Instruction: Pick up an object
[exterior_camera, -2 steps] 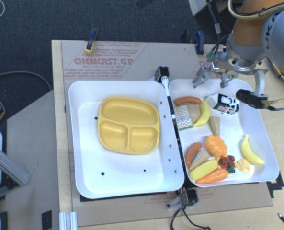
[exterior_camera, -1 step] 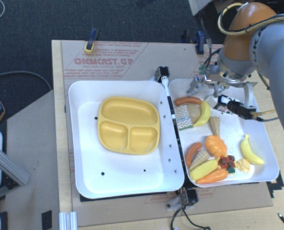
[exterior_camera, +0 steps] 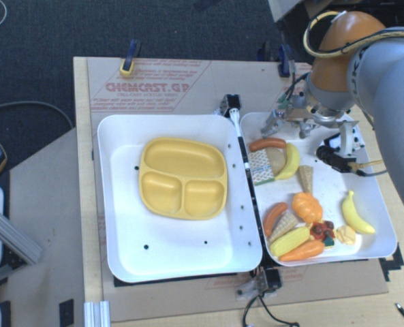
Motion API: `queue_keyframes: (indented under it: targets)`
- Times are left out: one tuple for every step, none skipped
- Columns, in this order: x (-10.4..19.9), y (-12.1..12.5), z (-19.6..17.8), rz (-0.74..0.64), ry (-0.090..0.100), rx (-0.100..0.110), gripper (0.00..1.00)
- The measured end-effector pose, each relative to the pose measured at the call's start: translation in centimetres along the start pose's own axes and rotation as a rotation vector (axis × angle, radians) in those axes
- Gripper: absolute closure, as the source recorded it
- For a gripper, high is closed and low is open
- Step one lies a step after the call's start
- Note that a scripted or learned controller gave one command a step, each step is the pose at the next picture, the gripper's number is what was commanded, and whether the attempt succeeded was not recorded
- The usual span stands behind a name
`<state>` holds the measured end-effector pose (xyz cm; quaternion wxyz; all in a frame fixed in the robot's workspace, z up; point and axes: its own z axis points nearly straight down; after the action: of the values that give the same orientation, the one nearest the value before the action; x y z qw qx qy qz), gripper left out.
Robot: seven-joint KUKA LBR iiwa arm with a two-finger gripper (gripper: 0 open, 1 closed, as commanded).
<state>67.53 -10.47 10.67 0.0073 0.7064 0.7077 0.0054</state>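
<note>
The right bin (exterior_camera: 379,189) holds several toy foods. A red sausage (exterior_camera: 268,144) lies at its far left, with a banana (exterior_camera: 291,161) and a patterned cracker (exterior_camera: 259,167) just in front of it. Nearer me are a cone (exterior_camera: 305,178), an orange (exterior_camera: 307,206), a corn cob (exterior_camera: 290,239), a carrot (exterior_camera: 302,251) and a second banana (exterior_camera: 356,213). My gripper (exterior_camera: 283,119) hangs low over the far left corner of this bin, just behind the sausage. I see nothing held in it.
A yellow divided plate (exterior_camera: 183,178) lies in the left bin (exterior_camera: 120,237). The grey arm with its orange band (exterior_camera: 345,46) covers the far right corner of the right bin. A black cable part (exterior_camera: 338,155) hangs beside the wrist.
</note>
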Motion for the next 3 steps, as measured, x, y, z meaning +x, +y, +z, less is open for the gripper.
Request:
queue_keyframes:
  targets:
    - [0.0, -0.2, -0.7, 0.002, 0.002, 0.005, 1.00]
    - [0.3, -0.4, -5.0, 0.002, 0.002, 0.014, 1.00]
    - [-0.1, -0.4, -9.4, 0.003, 0.002, 0.013, 1.00]
